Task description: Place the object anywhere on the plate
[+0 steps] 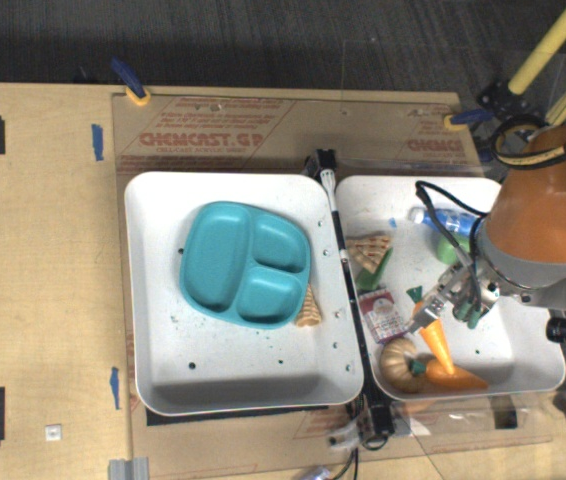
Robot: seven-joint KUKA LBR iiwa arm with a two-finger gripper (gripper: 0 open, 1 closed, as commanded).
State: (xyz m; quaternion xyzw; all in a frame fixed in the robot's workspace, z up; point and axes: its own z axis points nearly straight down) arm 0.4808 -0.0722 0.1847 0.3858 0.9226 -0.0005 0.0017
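Observation:
A teal divided plate [245, 264] lies in the left white bin [163, 298]. My gripper [450, 302] hangs low over the middle of the right white bin [538, 363], under the orange wrist band. Just below it and a little to the left lies an orange toy carrot [445, 360] with a green top, its upper end close to the gripper. I see nothing clearly held.
A waffle-cone piece [309, 309] rests against the plate's lower right edge. The right bin also holds a brown round item [397, 361], a pink-labelled packet [381, 314], a shell-like piece [368, 252], a green item [376, 271] and a blue-capped bottle [450, 220]. A black cable loops above.

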